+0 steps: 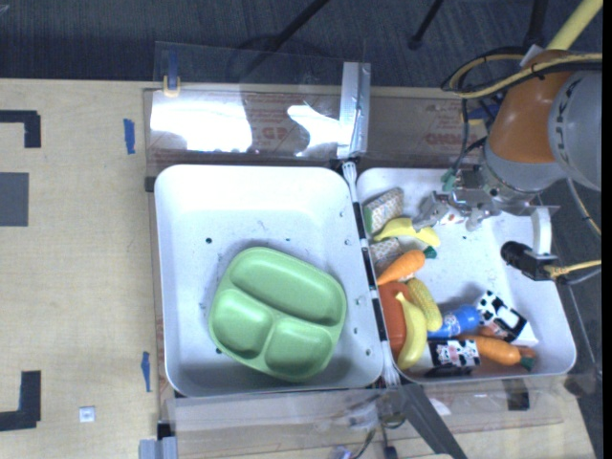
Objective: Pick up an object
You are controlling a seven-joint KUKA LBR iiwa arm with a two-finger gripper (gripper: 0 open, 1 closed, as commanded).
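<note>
— Two bins are seen side by side; what is held in the left bin [182,208]?

— A green divided tray [277,312] is laid there, toward the near side.

— And the right bin [550,295]?

— Toys are heaped along its left wall: a banana [402,228], an orange carrot [402,266] below it, a second banana [416,323], a blue bottle [461,321] and another carrot [497,352] near the front.

— Where is the gripper [457,207]?

— It is hung over the right bin's far end, just right of the upper banana (nothing is seen between the fingers); whether it is open or closed cannot be told.
</note>
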